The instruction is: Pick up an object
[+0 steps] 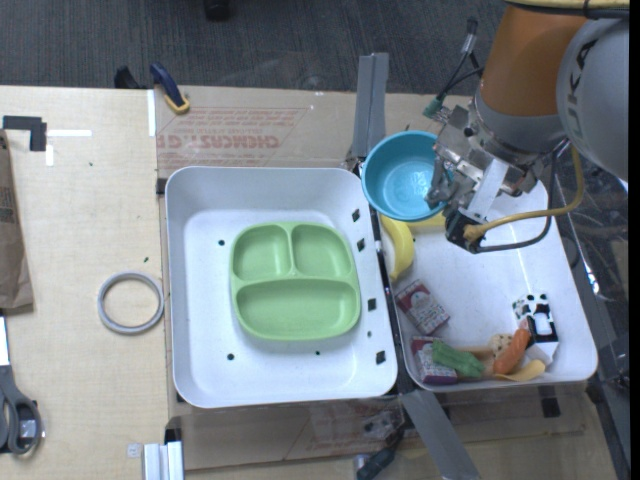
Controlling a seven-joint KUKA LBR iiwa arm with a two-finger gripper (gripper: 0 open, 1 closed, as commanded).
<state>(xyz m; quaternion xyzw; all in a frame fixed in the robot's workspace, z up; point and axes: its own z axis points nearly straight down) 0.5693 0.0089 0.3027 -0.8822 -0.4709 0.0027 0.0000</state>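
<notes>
— Well, going fine?
— Seems so: hanging over right bin's [500, 288] far-left corner, clamping blue bowl [398, 178] by its rim, gripper [440, 186] shut on it.
— Advice?
— Lift straight and slowly; thin rim hold, likely to tilt or slip.
— Any writing?
— Red upside-down print on cardboard [250, 128], perhaps "CHEMICAL"; otherwise unreadable.

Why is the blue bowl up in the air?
It is lifted: the gripper pinches the blue bowl's rim, and it hangs above the bin's edge.
</notes>
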